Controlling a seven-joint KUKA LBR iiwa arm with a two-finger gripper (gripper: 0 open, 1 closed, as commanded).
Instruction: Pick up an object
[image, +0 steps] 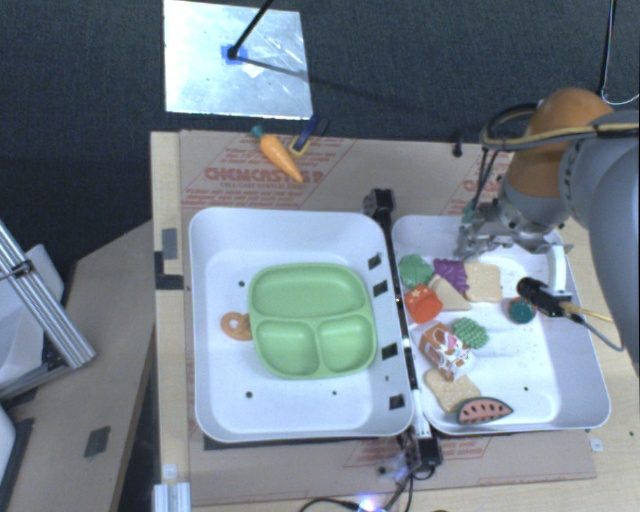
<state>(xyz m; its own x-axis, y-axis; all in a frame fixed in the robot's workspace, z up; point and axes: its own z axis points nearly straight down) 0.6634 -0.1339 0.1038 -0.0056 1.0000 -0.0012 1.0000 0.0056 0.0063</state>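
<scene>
The toys lie in the right bin (583, 392). Purple grapes (451, 271) sit near the top of it, touching a pale slice of bread (484, 281). A green toy (415, 269) is just beside the grapes, and a red toy (424, 304) lies below it. A small teal ball (521, 311) is near the bread. Lower down are a bumpy green toy (468, 332), a colourful little box (447, 351), a tan slice (443, 388) and a watermelon slice (484, 410).

The jaws hang over the top of this bin, just above the grapes and the bread. I cannot tell if the jaws are spread or pressed together. The grey arm (600, 190) comes in from the right.

The left bin (220, 400) holds a green plate (310, 318) with an orange ring (237, 326) beside it. A toy carrot (279, 156) lies on the worktop (215, 180) behind the bins.
</scene>
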